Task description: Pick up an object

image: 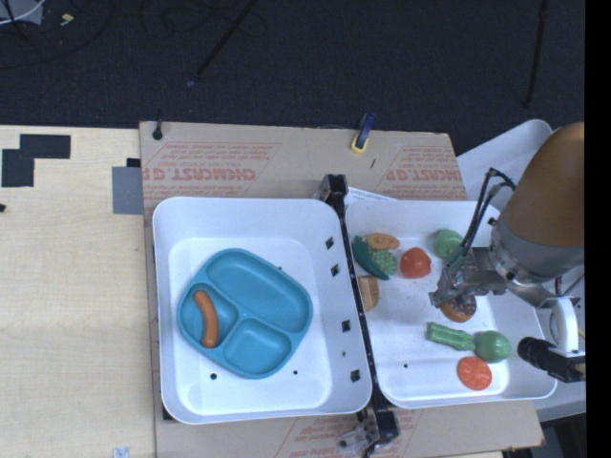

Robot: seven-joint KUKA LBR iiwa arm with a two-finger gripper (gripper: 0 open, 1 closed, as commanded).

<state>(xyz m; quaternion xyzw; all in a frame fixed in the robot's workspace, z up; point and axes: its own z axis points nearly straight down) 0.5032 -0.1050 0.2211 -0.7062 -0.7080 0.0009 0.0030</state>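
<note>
In the right bin (410, 389) my gripper (455, 301) hangs low, right over a small brown-red toy (459, 312) that peeks out from under it. Whether that toy is gripped cannot be told. Around it lie a red tomato (414, 262), a green round piece (447, 243), a long green vegetable (468, 340) and an orange-red piece (474, 373). Near the divider are a yellow-orange piece (383, 241), a dark green piece (372, 260) and a tan bread slice (368, 294).
The left bin (181, 227) holds a blue divided plate (256, 303) with an orange sausage (205, 317) in its left compartment. The grey arm with its orange band (554, 194) comes in from the right above the right bin's far corner.
</note>
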